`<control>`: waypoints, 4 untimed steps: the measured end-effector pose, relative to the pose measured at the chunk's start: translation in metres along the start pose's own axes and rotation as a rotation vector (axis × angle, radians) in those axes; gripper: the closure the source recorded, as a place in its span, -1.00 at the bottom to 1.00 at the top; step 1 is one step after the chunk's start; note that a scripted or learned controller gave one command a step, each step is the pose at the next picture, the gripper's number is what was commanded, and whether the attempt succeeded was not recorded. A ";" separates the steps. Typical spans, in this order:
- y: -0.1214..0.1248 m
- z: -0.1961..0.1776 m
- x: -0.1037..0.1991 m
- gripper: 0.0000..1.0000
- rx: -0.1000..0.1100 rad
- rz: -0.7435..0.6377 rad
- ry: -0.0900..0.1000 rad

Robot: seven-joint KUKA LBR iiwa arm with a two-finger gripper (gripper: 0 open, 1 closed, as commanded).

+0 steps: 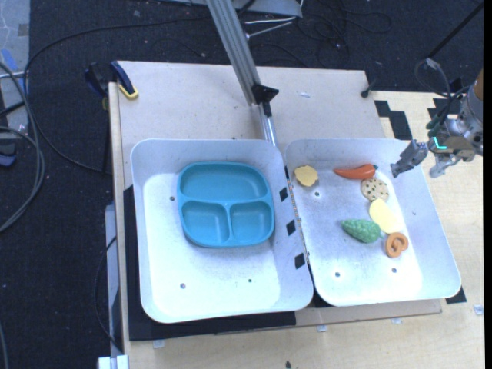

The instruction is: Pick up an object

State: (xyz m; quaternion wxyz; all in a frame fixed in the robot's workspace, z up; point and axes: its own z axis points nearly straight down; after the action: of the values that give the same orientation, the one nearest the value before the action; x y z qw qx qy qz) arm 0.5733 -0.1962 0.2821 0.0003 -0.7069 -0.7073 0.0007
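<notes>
The table (323, 102) carries two shallow white bins side by side. The left bin (154, 283) holds a blue plate with three compartments (227, 204), lying flat near its middle. The right bin (430, 275) holds six small toy foods, any of which could be picked: a yellow rounded piece (306, 176) near its upper left corner, a red-orange chili pepper (355, 171) lying along the far side, a brown speckled cookie (374, 189) just below the pepper, a pale yellow oblong piece (384, 214) touching or nearly touching the cookie, a green leafy piece (360, 230) just left of it, and an orange pretzel-like ring (397, 244) at the near end of the yellow piece.

The hand (421, 160) hangs over the right bin's far right corner, above the rim, with its two fingers spread apart and nothing between them. It is well apart from the foods; the pepper lies nearest.

No readable writing or brand marks show on any object.
</notes>
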 end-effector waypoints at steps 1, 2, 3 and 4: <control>0.000 -0.001 0.000 -1.00 -0.001 0.000 0.000; -0.006 0.045 0.004 -1.00 0.002 0.000 0.001; -0.014 0.103 0.010 -1.00 0.003 0.000 0.002; -0.015 0.165 0.005 -1.00 0.004 0.001 0.002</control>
State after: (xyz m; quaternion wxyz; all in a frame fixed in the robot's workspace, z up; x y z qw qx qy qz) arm 0.5583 -0.1911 0.1167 0.0022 -0.7074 -0.7068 0.0015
